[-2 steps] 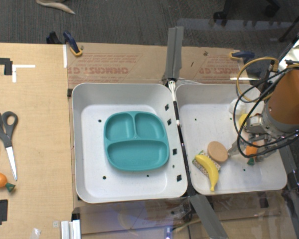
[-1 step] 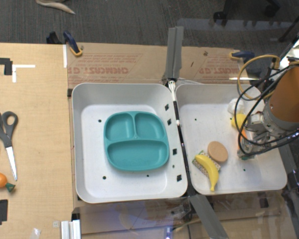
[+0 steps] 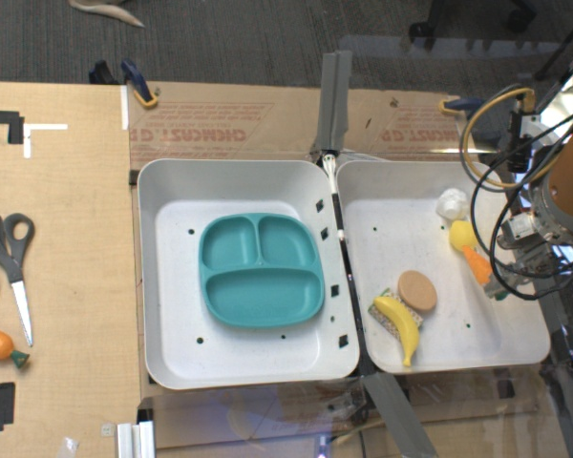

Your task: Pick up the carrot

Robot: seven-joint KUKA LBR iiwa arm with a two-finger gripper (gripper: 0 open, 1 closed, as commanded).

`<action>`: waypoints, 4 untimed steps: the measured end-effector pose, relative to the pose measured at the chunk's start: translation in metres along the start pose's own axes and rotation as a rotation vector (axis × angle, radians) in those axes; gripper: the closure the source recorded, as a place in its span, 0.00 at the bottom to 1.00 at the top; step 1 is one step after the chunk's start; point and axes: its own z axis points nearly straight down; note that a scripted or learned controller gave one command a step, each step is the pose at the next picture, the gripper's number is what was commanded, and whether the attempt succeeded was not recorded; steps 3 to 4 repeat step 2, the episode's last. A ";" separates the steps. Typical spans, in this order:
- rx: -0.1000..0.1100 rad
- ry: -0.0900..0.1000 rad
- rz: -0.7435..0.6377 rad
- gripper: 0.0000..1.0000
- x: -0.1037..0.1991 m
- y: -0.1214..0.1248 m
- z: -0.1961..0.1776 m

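The tool is seen just beside the carrot in the right bin. Whether it is spread cannot be told.

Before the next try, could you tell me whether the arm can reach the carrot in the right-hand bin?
Probably yes: the carrot lies uncovered close to the arm, with only a yellow piece right beside its upper end.

Teal tray; orange carrot; yellow banana; white bins.
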 end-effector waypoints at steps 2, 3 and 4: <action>0.000 -0.002 -0.101 0.00 0.002 -0.053 0.076; 0.000 -0.002 -0.101 0.00 0.002 -0.053 0.076; 0.000 -0.002 -0.101 0.00 0.002 -0.053 0.076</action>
